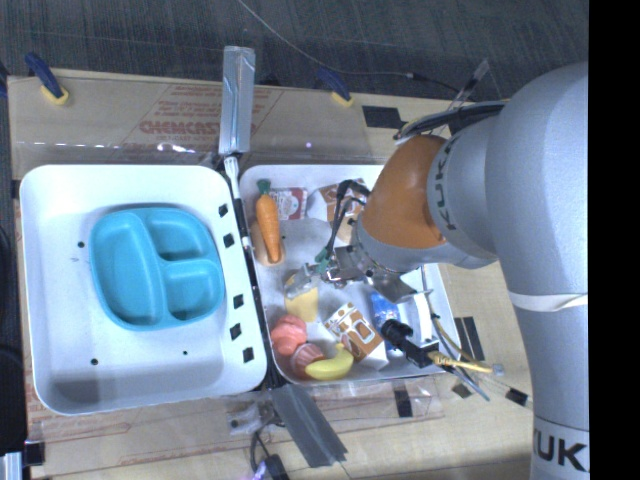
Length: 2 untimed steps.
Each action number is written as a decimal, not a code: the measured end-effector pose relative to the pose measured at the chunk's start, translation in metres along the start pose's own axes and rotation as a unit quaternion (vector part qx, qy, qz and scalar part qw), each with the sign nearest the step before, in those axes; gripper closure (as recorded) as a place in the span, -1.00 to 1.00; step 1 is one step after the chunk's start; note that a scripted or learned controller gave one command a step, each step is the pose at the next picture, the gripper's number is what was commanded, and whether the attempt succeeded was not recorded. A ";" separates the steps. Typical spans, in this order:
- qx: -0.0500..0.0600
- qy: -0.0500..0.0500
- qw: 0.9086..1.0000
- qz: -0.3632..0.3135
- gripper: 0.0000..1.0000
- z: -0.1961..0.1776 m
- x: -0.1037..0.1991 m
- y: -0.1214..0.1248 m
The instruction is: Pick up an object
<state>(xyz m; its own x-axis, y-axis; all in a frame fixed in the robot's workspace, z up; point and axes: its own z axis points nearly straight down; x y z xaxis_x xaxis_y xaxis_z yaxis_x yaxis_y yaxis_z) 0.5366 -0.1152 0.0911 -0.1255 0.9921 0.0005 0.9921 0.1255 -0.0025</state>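
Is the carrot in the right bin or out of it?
In. The carrot lies flat inside the right bin, along its left wall.

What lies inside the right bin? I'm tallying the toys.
In the right bin: a carrot, banana, pink toy, small patterned box. The arm covers much of the bin's far side.

Dark grey carpet-like floor (120,13) at the top with a thin cable (270,28) across it, brown cardboard-covered bench (110,103) with red print, blue clamps (47,76) on its far edge, black tape patches (380,118), even overhead light.
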 end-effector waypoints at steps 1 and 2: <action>-0.001 -0.001 1.000 -0.003 1.00 -0.011 0.000 0.001; -0.001 0.000 1.000 -0.003 -1.00 -0.011 0.000 0.001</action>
<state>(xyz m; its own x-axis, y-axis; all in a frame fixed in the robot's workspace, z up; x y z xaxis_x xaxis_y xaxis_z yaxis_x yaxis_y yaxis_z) 0.5375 -0.1149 0.1018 -0.1310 0.9914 -0.0004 0.9914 0.1310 -0.0014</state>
